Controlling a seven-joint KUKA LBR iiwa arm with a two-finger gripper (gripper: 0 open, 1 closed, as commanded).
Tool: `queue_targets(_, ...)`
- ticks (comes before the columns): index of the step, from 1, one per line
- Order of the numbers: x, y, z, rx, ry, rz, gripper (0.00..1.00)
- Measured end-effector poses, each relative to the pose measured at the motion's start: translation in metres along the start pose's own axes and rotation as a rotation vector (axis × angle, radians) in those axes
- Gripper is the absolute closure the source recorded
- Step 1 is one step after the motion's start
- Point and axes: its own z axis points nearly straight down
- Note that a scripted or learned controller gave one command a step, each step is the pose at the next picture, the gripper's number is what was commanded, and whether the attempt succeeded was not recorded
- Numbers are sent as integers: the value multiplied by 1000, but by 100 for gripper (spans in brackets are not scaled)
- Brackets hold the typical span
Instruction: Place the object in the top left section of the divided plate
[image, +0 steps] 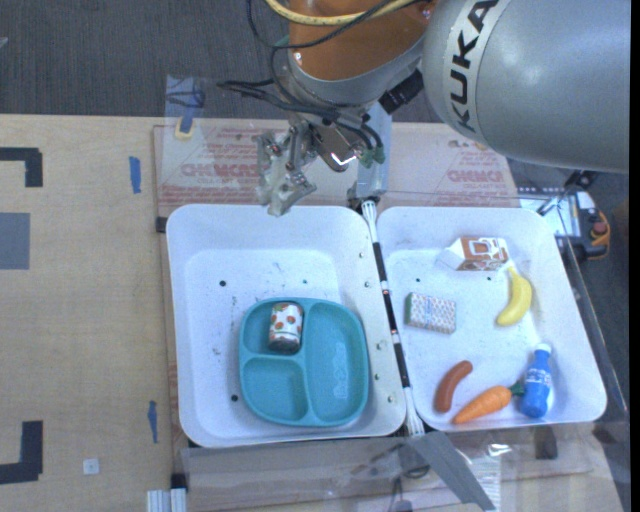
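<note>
A small cylindrical can with a white label dotted red (285, 326) lies on its side in the top left section of the teal plastic divided plate (330, 385), which sits in the left shallow white bin (200, 300) towards its front edge. The metal two-finger gripper (283, 190) hangs above that bin's back rim, well apart from the can and directly behind it; nothing sits between its fingers, though whether they are spread or closed cannot be told.

The right white bin (580, 390) holds a smooth curved yellow banana (515, 298) near its right side, a white and orange carton (480, 252) at the back, a flat speckled rectangular sponge-like block (431, 312) near the left wall, and a red sausage (452, 383), an orange carrot (482, 403) and a blue bottle (537, 383) along the front edge.
</note>
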Motion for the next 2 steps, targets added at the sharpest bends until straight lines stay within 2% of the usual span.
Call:
queue_targets(1,-26,12,58,-2,6,-110,100)
queue_targets(2,-27,15,84,-4,6,-427,100)
